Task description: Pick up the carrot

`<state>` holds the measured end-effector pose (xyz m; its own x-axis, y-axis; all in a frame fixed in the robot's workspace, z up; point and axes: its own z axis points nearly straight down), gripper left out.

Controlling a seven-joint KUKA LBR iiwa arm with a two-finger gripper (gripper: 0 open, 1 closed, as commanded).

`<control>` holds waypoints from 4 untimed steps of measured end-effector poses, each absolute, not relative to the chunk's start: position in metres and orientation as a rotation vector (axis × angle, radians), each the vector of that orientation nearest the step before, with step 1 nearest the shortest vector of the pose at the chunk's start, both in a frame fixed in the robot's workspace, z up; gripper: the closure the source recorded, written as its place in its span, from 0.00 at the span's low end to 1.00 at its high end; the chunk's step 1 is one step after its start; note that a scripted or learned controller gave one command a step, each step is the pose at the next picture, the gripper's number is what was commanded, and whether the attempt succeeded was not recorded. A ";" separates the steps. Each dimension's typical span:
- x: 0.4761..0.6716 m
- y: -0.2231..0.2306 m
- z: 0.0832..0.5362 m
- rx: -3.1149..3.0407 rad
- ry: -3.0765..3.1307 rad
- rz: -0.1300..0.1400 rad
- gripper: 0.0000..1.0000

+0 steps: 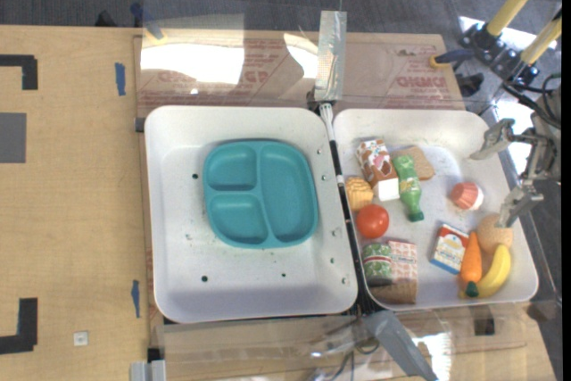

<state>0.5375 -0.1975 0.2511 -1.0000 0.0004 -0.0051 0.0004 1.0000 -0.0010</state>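
Gripper (519,167) is hovering at the right bin's (446,122) right rim, fingers spread and holding nothing, we are noting. We are seeing the carrot (471,261) lying in that bin beside the banana (496,270). We are recording a teal divided plate (261,193) sitting in the left bin (169,219).

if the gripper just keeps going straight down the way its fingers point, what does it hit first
Probably the tan block below the gripper, at the right bin's edge. The carrot lies a bit further left and nearer the camera. Depth is unclear from this slanted view.
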 end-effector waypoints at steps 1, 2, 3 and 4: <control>0.503 -0.222 0.096 0.254 3.124 -0.003 0.00; 0.489 -0.159 0.089 0.130 3.119 -0.001 0.00; 0.492 -0.160 0.102 0.129 3.111 -0.005 1.00; 0.483 -0.124 0.162 0.072 3.130 -0.001 1.00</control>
<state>0.4828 -0.1244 0.1625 -0.9989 0.0461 -0.0111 0.0461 0.9989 -0.0002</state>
